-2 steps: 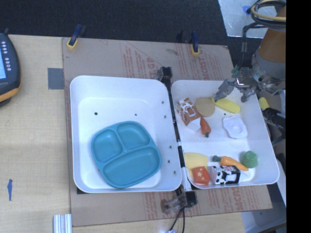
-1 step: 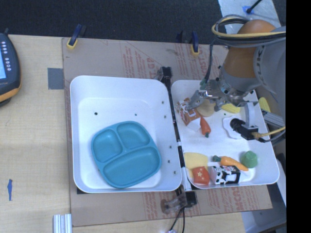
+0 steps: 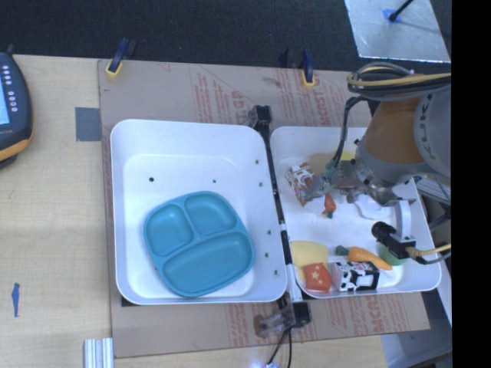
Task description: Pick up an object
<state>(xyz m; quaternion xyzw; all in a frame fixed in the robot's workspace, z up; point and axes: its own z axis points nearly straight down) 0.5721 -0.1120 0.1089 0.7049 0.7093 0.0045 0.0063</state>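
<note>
Camera view | fingers (image 3: 331, 194): state unclear, mid right bin (image 3: 430, 282) | toys crowd near rim | blue tray (image 3: 199, 242) left bin.

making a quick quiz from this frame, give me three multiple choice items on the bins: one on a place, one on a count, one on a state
1. Where does the blue plate lie?
A. in the left bin
B. in the right bin
C. on the bare bench

2. How many compartments does the plate have?
A. two
B. three
C. five

3. How does the plate lie?
A. leaning on its edge against the bin wall
B. upside down
C. flat, open side up

Answers:
1 A, it lies on the floor of the left bin, apart from the small toys in the right bin.
2 B, two small sections sit above one wide one.
3 C, its ridges and hollows face the camera.
</note>
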